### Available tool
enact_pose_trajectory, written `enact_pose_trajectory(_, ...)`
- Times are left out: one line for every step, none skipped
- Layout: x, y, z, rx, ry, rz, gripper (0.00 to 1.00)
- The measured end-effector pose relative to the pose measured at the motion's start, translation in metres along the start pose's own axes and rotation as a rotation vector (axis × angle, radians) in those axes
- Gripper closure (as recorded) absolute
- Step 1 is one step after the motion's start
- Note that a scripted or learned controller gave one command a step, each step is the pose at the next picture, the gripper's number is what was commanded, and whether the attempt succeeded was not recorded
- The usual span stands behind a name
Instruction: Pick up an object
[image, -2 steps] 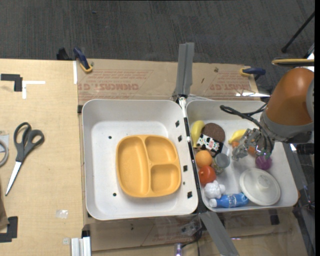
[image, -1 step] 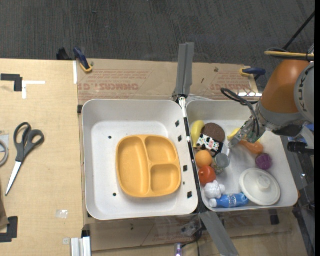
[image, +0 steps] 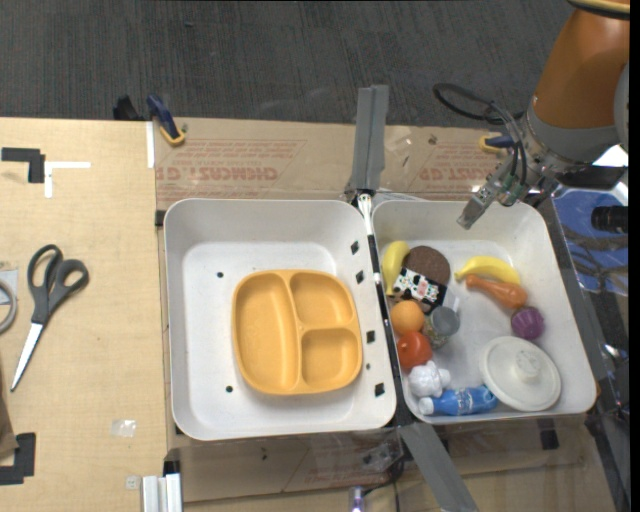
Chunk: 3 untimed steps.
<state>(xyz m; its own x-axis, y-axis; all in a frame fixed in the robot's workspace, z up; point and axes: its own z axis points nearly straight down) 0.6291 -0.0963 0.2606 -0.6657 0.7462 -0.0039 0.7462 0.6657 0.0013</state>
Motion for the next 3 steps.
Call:
enact_pose_trajectory(-0.004,-0.011,0.154,0.0,0.001,-0.065,1.0)
enact_pose_trajectory(-0.051,-0.08,0.104,0.0,-0.001,-0.152,1.0)
enact_pose_trajectory(-0.035,-0.022,0.038,-0.001,0.0,-0.111,1.0)
